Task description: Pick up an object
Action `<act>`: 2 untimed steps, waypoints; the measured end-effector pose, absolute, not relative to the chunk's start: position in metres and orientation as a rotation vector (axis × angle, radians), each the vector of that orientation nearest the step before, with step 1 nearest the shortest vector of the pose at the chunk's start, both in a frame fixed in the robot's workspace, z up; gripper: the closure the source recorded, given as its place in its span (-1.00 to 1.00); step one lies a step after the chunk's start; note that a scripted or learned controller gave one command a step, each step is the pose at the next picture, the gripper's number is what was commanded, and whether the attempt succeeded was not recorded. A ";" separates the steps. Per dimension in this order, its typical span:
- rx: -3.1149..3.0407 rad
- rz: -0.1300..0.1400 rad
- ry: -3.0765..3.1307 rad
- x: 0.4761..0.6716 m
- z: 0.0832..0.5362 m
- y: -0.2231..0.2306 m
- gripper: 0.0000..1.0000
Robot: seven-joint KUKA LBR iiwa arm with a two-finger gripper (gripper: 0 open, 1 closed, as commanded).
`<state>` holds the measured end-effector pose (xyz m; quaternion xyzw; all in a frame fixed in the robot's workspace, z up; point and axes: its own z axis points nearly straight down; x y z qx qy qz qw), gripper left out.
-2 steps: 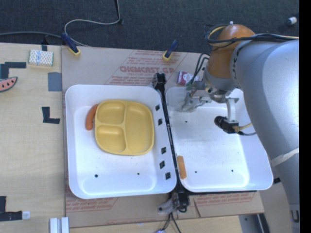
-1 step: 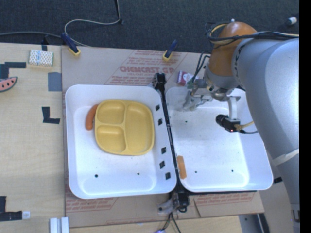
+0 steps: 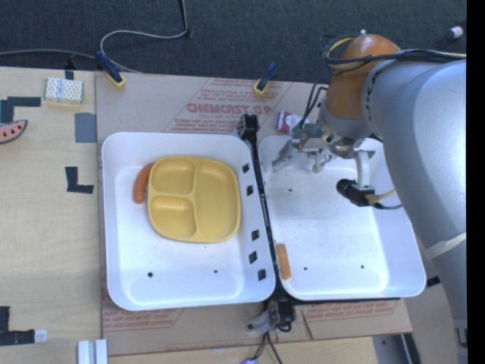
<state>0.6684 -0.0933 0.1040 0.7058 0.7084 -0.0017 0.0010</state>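
Across the brown cardboard sheet [image 3: 220,112] that lies under both bins, red printing reads upside down along the upper middle of the frame; it looks like "CHEMCAST GP", though the smaller lines beneath it are too fine to make out. A small packet [image 3: 286,120] with red and white print sits on the cardboard just above the right bin [image 3: 394,279], its lettering unreadable.

Toward the upper right, the grey arm [image 3: 424,135] with its orange band comes down into the top of the right bin. The gripper [image 3: 303,156] hangs over that bin's upper left part, and whether the fingers are open or closed cannot be told from this slant; nothing is seen between them.

An orange carrot-like piece [image 3: 283,260] lies low against the right bin's left wall, well apart from the gripper. The left bin [image 3: 121,279] holds a yellow divided plate [image 3: 193,198] with three compartments, and an orange sausage-shaped piece [image 3: 140,183] lies touching the plate's left edge.

On the wooden worktop [image 3: 45,233] at the left are a small patterned sponge [image 3: 64,90], a watermelon-slice toy [image 3: 10,131] and strips of black tape [image 3: 73,182].
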 end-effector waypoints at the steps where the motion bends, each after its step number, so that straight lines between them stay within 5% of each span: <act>1: 2.218 -0.002 2.222 0.668 0.085 -0.096 -1.00; 2: 2.216 -0.003 2.223 0.669 0.095 -0.096 1.00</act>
